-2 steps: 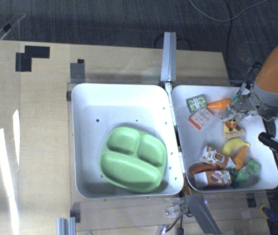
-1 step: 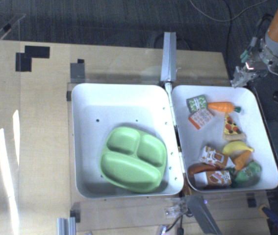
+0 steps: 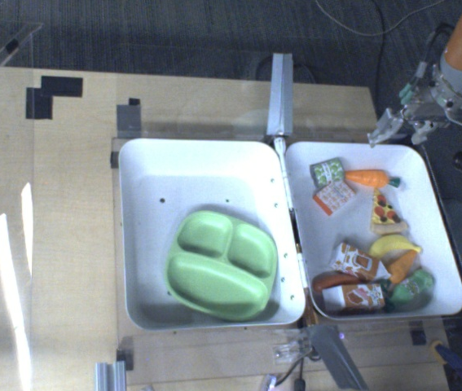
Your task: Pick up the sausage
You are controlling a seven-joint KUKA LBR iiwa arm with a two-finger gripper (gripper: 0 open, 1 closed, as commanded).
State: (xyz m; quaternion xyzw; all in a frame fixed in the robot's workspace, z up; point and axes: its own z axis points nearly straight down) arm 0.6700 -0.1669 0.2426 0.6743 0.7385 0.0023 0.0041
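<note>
The sausage [image 3: 331,282] is a reddish-brown curved piece lying in the front left corner of the right bin [image 3: 434,187]. A red and white packet [image 3: 359,296] lies against its right end. My gripper [image 3: 396,132] hangs over the back rim of the right bin, far behind the sausage. It is open, with nothing between its fingers.
Also in the right bin are a carrot [image 3: 367,178], a green packet [image 3: 327,172], an orange carton [image 3: 334,195], a pizza slice [image 3: 385,210], a banana [image 3: 393,245] and a green vegetable [image 3: 415,290]. A green divided plate [image 3: 222,263] sits in the left bin [image 3: 145,169].
</note>
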